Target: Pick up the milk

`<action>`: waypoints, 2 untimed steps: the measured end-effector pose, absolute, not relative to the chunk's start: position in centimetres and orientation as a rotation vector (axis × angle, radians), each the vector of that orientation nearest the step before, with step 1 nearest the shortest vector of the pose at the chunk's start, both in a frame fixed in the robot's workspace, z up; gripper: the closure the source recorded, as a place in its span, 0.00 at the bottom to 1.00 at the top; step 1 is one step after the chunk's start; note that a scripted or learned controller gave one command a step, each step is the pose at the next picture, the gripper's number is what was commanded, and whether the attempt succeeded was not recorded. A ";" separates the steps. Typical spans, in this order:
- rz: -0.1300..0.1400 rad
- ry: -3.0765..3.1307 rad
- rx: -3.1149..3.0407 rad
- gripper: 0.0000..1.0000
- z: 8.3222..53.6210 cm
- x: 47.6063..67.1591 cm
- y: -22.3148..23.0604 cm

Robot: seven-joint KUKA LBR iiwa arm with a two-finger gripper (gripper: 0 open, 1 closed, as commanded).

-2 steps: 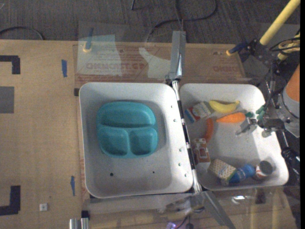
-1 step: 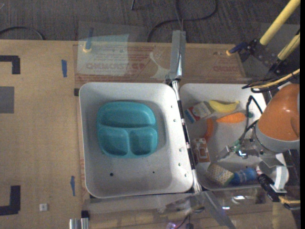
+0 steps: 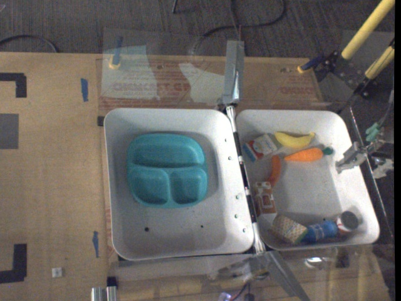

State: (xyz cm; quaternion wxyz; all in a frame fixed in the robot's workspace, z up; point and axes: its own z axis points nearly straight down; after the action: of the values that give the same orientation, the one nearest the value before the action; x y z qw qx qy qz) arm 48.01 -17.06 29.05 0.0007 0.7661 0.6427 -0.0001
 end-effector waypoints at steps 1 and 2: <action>0.000 2.182 2.262 0.00 10.0 47.9 -12.6; 0.000 2.228 2.212 0.00 23.1 48.0 -19.7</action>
State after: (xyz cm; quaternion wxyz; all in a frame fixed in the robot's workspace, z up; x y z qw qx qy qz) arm 47.98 -19.72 23.08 0.0010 0.7046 0.7096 0.0001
